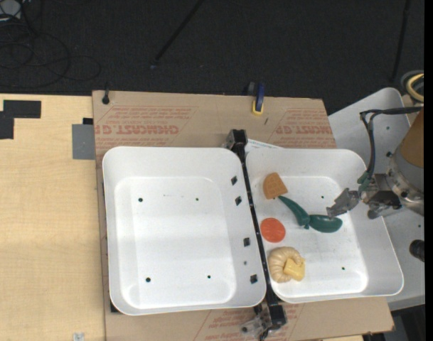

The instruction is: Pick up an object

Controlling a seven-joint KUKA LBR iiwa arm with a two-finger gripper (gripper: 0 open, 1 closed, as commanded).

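The right bin (376,275) holds several objects. A teal spoon (308,217) lies in its middle, bowl end toward the right. A tan wedge (275,185) sits at the back left, a red disc (273,229) just left of the spoon, and a cream and yellow lump (286,263) near the front left. My gripper (359,205) hangs over the bin's right side, just above and right of the spoon's bowl. It is open and nothing sits between its fingers; one finger (341,203) is close to the spoon's bowl.
The left bin (116,190) stands beside the right one, with a black divider clamp (248,219) between them. Both rest on a cardboard sheet (166,123). A blue and yellow clamp (257,98) sits at the cardboard's back edge.
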